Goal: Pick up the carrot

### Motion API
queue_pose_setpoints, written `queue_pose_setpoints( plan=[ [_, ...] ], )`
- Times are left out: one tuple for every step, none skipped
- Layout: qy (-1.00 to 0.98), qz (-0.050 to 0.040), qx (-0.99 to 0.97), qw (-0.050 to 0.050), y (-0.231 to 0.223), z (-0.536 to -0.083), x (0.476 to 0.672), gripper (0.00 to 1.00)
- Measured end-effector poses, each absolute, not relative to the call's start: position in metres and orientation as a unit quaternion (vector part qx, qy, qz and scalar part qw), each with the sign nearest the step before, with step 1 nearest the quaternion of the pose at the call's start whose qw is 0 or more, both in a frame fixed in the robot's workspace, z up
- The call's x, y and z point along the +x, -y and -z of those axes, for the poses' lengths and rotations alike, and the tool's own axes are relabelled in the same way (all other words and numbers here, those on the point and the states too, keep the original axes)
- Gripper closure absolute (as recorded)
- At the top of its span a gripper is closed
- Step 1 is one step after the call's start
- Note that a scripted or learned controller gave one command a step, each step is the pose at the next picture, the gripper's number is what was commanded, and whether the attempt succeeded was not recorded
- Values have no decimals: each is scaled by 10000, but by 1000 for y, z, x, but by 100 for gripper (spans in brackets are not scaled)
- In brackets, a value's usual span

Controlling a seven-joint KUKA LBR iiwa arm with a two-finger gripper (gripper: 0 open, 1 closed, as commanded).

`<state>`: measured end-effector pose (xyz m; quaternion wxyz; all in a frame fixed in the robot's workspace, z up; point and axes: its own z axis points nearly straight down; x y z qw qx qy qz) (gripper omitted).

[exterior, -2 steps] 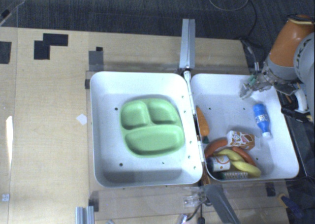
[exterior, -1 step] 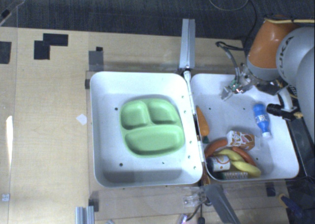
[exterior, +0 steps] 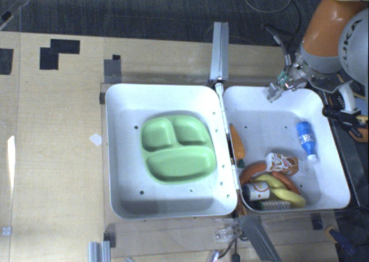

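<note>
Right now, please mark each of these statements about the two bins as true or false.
1. The carrot lies in the right bin, close against its left wall. True.
2. The green tray lies in the right bin. False: it lies in the left bin.
3. The gripper holds the carrot. False: it hovers near the right bin's far edge, apart from the carrot.
4. The blue bottle lies in the right bin. True.

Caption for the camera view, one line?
Tool hovers at right bin's far rim; carrot lies against its left wall; green tray in left bin.
</note>
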<state>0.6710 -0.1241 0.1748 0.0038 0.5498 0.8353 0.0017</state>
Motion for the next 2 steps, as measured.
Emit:
queue_pose_setpoints(
  plan=[
    [-8365, -30, 5479, 68, 123, -186, 673, 100],
    [-8592, -7, 5116, 23, 171, -97, 670, 100]
  ],
)
